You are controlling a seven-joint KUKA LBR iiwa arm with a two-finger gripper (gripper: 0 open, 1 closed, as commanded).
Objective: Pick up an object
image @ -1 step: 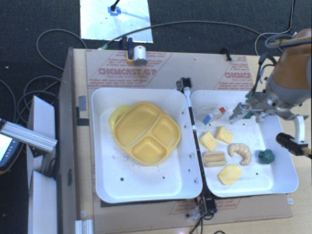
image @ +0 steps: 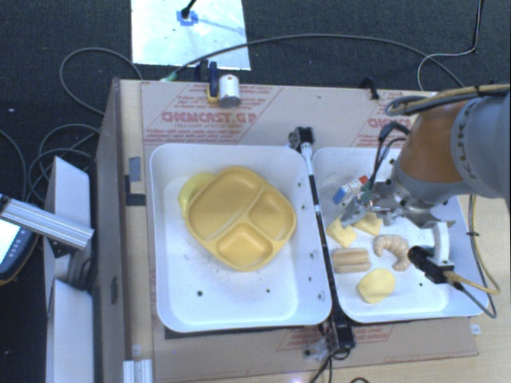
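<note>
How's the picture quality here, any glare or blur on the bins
Camera view: even overhead light, soft shadows; the left bin looks bright, slightly washed out; the tool and small foods in the right bin are soft; the yellow tray reads clearly.

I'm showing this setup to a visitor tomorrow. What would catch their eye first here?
Probably the big yellow divided tray lying tilted in the left bin. Next, the grey arm with its orange band reaching in from the right, its gripper low over the right bin, near small pale food-like pieces such as a croissant and a bread roll.
</note>
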